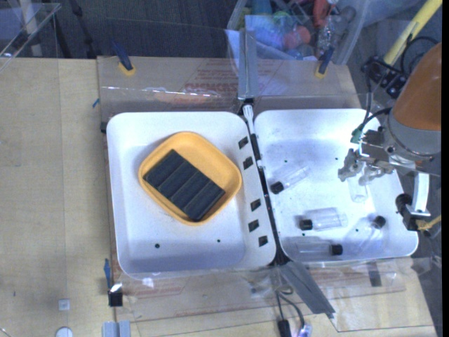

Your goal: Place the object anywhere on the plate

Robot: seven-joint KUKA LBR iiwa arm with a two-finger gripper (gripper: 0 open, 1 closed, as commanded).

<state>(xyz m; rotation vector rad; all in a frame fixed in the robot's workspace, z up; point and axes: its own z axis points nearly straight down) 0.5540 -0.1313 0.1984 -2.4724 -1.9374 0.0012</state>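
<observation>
A yellow plate (223,166) lies in the left bin (140,244), and a dark ridged rectangular pad (184,183) rests on it at a slant. Several clear vials with black caps lie in the right bin (309,132): one (291,175) near its middle, one (324,220) lower down and one (316,248) by the front wall. My gripper (360,171) hangs over the right side of the right bin, well away from the plate. A pale translucent shape (360,188) sits just below it; I cannot make out what it is.
A divider with black tabs (252,188) separates the two bins. Another small black-capped vial (376,223) lies near the right bin's front right corner. A clear box of coloured items (302,12) stands behind the bins. Black cables (379,72) hang by the arm.
</observation>
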